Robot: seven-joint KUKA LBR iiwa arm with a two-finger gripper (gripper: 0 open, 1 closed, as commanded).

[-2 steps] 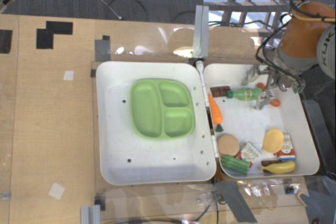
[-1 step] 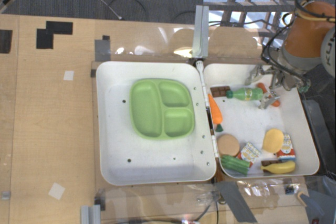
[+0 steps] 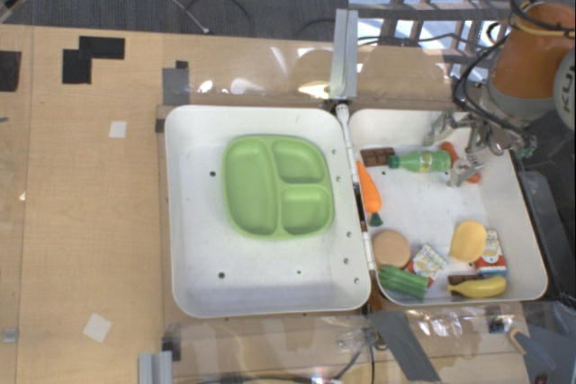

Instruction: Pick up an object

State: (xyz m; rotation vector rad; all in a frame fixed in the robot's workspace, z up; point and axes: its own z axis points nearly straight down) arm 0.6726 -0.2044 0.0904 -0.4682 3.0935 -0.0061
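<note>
We see a carrot (image 3: 370,187), a banana (image 3: 478,286) and a brown bun (image 3: 391,247) in the right bin (image 3: 531,229). The gripper (image 3: 461,159) hangs at the green bottle (image 3: 419,161), with 2 fingers spread apart, gripping nothing.

Green bottle (image 3: 421,161) lies sideways in right bin (image 3: 531,229).

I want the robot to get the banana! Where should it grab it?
Best across the middle of the banana, coming straight down from above. It lies flat in the right bin's near corner, long and narrow, so the fingers could probably close across its thin width. The bin wall and a small packet sit close, leaving little room sideways.
</note>
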